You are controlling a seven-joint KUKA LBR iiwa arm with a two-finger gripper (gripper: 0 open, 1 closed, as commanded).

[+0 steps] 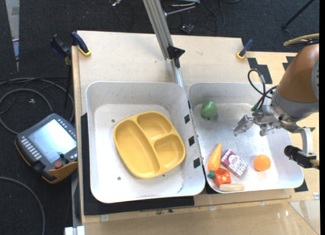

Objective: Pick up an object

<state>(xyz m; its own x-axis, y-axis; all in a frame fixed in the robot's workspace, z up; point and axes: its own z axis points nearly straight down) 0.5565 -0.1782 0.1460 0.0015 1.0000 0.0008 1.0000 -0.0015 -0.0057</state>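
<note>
Item: my jaws (252,126), hanging over the right bin (238,94), spread apart, nothing between them.
Contents below: green piece (208,109) near the bin's far left; orange ball (262,162); carrot (215,157), small box (234,163) and red piece (223,177) bunched at the near edge.
Hazards, as I judge: the ball may roll off; the bunched pieces may jostle.

Bench (127,56) under two bins (101,178)
</note>
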